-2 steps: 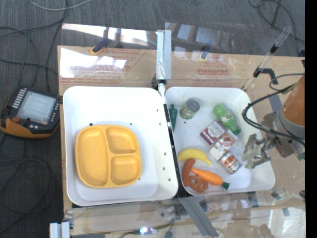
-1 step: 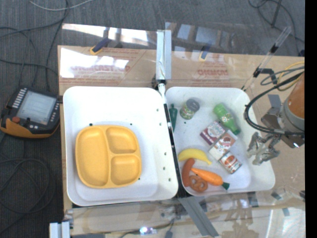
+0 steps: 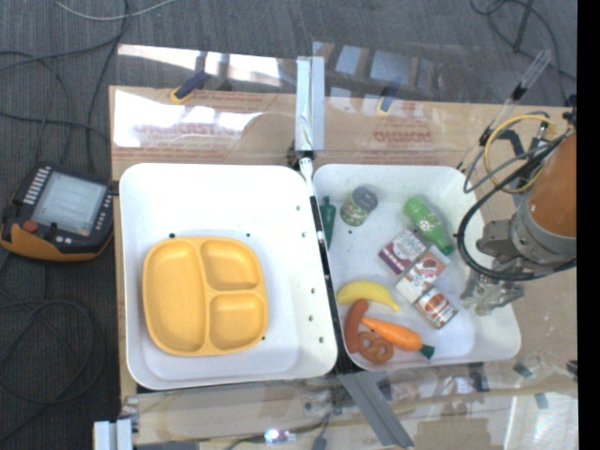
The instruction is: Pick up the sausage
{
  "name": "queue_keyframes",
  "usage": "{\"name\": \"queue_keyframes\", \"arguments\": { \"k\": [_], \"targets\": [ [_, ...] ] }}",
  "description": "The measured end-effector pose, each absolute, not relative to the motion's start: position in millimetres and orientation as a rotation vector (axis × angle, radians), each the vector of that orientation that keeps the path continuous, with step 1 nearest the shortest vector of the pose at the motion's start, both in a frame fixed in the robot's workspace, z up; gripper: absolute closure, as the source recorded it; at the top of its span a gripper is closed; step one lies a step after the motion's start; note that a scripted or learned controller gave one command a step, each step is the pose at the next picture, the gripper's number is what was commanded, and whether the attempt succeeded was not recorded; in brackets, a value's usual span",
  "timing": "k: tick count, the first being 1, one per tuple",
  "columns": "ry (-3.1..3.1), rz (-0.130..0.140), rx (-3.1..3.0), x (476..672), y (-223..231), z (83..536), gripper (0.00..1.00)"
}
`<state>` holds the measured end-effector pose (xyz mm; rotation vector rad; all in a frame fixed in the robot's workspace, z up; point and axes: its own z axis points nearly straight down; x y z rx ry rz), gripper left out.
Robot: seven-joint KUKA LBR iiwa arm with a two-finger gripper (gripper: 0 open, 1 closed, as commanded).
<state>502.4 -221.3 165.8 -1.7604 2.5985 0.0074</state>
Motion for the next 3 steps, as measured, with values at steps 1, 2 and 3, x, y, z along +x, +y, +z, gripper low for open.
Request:
{"name": "queue_keyframes", "arguments": {
  "k": [1,2,3],
  "targets": [
    [2.597,0.008,-1.760,502.6,-221.1,166.0,0.00],
    [2.624,-0.014,-1.703,579.3,-221.8,116.9,0.00],
    [2.481,-0.012,-1.899,674.6,-220.3,120.1,0.00]
  ]
}}
